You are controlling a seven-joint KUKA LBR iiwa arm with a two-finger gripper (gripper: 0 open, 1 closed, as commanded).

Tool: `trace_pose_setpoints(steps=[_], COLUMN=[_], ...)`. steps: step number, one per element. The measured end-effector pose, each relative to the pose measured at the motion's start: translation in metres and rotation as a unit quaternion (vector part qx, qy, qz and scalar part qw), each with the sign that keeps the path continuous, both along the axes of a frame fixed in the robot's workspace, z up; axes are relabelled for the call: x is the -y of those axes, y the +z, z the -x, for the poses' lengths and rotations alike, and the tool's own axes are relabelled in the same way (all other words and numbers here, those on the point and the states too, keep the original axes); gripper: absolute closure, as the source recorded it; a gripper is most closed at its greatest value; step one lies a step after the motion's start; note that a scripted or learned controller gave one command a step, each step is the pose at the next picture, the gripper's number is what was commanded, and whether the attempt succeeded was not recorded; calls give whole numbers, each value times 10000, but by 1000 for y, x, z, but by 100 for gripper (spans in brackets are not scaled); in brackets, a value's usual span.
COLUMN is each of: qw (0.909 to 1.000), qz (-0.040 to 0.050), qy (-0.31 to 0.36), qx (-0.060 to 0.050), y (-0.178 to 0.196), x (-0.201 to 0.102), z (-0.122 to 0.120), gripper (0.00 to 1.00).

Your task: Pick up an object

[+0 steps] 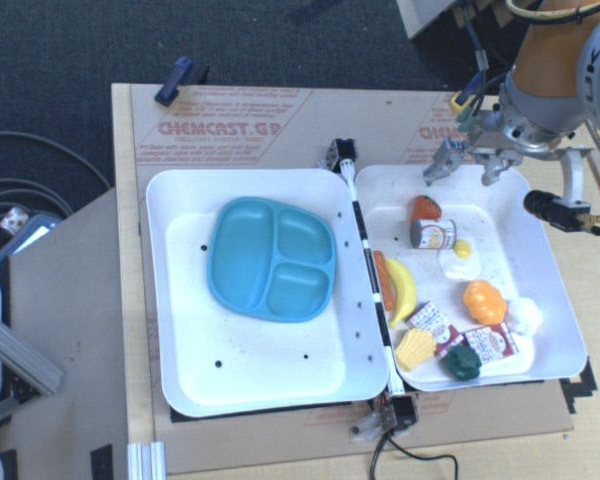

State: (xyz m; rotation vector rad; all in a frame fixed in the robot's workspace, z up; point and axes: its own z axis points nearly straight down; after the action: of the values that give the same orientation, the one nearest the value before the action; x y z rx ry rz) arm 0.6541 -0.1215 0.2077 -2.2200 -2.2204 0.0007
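Camera view, looking down: you've got two white bins side by side on the table [230,128], one hand [467,166], and a scatter of small things to count. The hand hangs over the far rim of the right bin [555,268], its two fingers spread apart, nothing between them.

Count with me in that right bin: one small can [434,234] just below the hand, with one red piece [426,208] touching its top, nearest the fingers. One pale yellow piece [461,251] sits beside the can. Further down from the hand, one banana [404,290] lies along the bin's left wall next to one orange-red strip [384,280]. One orange [484,302] sits lower right, a white lump [525,314] beside it. At the near end, well away from the hand: one yellow wedge [414,349], one dark green piece [462,363], and two red-and-white packets, one [426,318] by the banana, the other [492,343] under the orange.

Left bin [180,348], well off to the hand's side: one blue divided plate [272,259], three compartments.

Outside the bins, a blue clip [174,81] lies at the table's far left corner.
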Motion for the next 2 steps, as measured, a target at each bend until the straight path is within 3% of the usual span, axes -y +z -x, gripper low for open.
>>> trace_pose_setpoints(steps=[1,2], qw=[10000,10000], qz=[2,0], qy=[-2,-4], qx=[5,9], y=[-123,-113], x=[-4,-4], z=[4,3], gripper=[0,100])
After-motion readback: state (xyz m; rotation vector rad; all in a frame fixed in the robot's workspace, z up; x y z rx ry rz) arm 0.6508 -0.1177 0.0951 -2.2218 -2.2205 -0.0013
